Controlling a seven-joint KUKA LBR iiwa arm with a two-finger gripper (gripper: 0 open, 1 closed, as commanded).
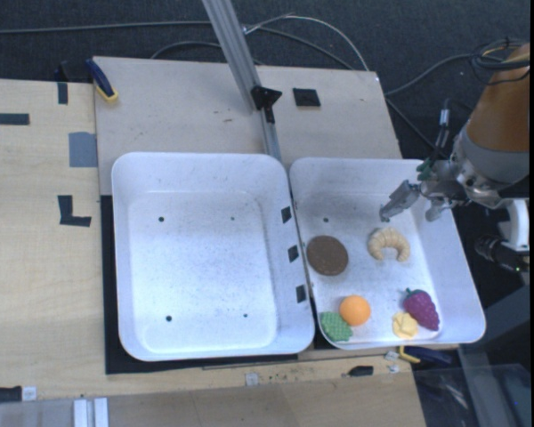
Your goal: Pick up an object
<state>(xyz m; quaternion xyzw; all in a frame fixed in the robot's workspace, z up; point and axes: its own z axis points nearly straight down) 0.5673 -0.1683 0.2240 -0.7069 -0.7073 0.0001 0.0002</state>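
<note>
Croissant (390, 244), pale and curved, lying flat in the right bin (338, 189), toward its right wall and closest of all the pieces to the hand (416, 206). Probably a toy food piece, so likely light and somewhat stiff, with a smooth skin that may slip; cannot be sure of the material from here. Not fragile by the look of it.

Hand hovering just above and to the right of the croissant, fingers (399, 205) apart, with nothing between them. Not touching any piece.

Best taken across the thick middle of the arc, where both sides run nearly parallel. Better to avoid the two thin tips, which point down toward the near edge of the bin and could turn or slide out under the squeeze. Because of the low weight, likely to be pushed aside if one finger arrives first, so better to come down centred over it.

Other pieces in the same bin: brown disc (327, 255) just to the left, well clear of the grasp; orange ball (355, 310), green piece (335, 327), purple grapes (421, 308) and small yellow piece (405, 326) nearer the front. Left bin (196, 256) beside it on the tabletop (36, 238).
</note>
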